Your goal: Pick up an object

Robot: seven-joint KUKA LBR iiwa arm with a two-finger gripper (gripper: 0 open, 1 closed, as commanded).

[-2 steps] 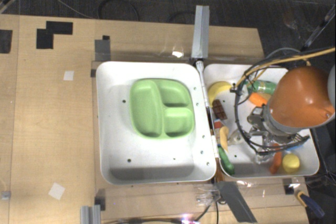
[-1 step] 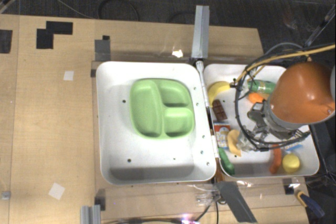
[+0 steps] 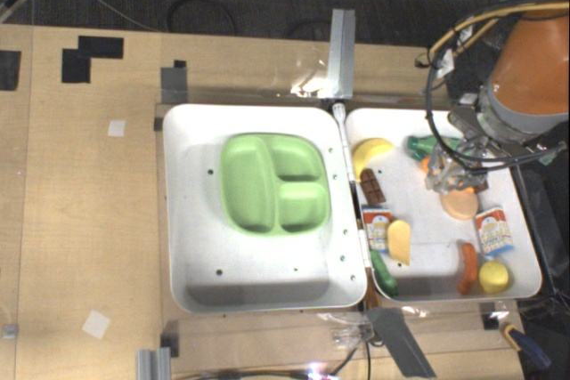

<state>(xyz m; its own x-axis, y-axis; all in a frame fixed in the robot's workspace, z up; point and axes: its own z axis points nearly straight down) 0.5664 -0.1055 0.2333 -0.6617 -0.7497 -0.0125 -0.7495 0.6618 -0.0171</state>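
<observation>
Over on the left you've got the left bin [image 3: 191, 271] with just a green divided tray [image 3: 272, 182] sitting in it, nothing for you to grab there really. Cross the divider and the right bin [image 3: 525, 276] is where all the pickable stuff is: a yellow lemon-ish thing [image 3: 372, 151] near the top, a brown chocolate bar [image 3: 371, 188] below it, a small red and white carton [image 3: 375, 225] next to a yellow wedge [image 3: 401, 240], and a green pepper shape [image 3: 384, 273] along the near edge. Further right there's a tan round disc [image 3: 460, 206], a second little carton [image 3: 492, 233], a red sausage thing [image 3: 468, 266] and a yellow ball [image 3: 494, 277].

Your gripper [image 3: 452, 176] is down low in the upper right part of that bin, right above the tan disc and beside something green [image 3: 426, 146]. Honestly can't tell how it's set from this angle, too much clutter and cable around it.

I'd guess you're at the reach-down stage, nothing lifted yet. Next move needs a clean close on one item, probably the disc, then a straight lift.
</observation>
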